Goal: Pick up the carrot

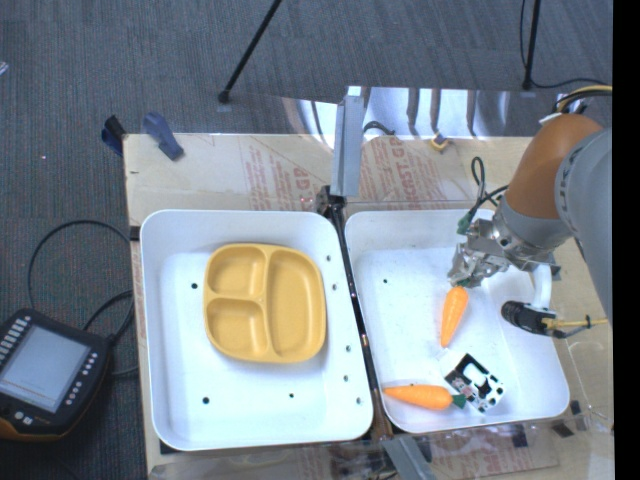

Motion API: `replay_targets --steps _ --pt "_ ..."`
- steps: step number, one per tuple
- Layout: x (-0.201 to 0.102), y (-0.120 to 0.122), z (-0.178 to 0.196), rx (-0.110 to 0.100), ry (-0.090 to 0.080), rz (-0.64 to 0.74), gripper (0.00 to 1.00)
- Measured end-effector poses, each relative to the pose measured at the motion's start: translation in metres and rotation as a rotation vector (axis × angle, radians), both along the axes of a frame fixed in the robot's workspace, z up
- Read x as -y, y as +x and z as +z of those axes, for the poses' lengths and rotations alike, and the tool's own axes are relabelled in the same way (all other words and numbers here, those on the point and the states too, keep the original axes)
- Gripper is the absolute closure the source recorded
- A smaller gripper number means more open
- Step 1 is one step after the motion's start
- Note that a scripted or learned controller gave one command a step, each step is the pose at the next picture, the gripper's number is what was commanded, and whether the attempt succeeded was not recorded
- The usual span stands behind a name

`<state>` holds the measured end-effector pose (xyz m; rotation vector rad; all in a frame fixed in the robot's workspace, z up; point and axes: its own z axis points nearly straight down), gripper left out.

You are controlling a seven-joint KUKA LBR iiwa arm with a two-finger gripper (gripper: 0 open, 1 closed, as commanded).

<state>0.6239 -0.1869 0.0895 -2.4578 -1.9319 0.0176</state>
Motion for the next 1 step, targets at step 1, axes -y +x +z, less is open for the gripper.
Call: replay_targets --steps 1 --pt "-0.0746 -0.0104 0.1050 0.020 -0.003 -0.035 1.00"
